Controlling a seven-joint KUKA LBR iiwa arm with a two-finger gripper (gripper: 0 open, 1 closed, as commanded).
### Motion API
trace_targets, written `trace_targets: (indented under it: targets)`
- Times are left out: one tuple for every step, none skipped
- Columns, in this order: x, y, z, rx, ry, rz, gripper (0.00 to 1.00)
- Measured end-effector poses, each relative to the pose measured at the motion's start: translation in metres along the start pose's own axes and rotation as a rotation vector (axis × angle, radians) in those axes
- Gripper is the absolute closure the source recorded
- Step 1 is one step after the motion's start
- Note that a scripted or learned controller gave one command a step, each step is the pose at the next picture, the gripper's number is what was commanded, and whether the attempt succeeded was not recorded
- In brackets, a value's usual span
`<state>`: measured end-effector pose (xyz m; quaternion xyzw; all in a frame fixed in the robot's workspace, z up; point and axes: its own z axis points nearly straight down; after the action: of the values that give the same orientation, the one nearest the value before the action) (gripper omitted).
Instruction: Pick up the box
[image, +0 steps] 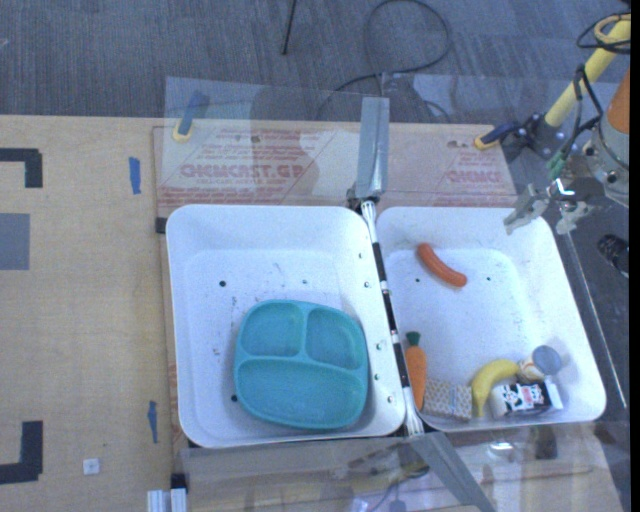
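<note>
Teal tray (300, 365); orange sausage (441, 265); orange carrot (416, 366), green top; yellow banana (494, 380); black-and-white box (526, 398); white bins (190, 240), dark-speckled.

Even overhead light, soft shadows, slight blur.

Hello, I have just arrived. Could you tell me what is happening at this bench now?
A robot arm should pick up the box, a small carton at the near right corner of the right bin. The gripper hangs over that bin's far right corner, well away from the box and holding nothing. Beside the box lie a banana, a carrot and a grey cap; a sausage lies farther back. The left bin holds a teal divided plate.
</note>
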<state>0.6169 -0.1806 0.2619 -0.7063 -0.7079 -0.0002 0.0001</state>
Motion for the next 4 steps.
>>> trace_targets:
  targets:
    - [-0.005,-0.030,0.149,0.000,-0.001,-0.053,0.00]
    - [0.039,-0.070,0.137,0.002,0.001,0.088,0.00]
    - [-0.029,-0.031,0.172,-0.002,0.001,0.011,0.00]
    - [-0.026,0.046,0.175,0.001,0.006,0.051,0.00]
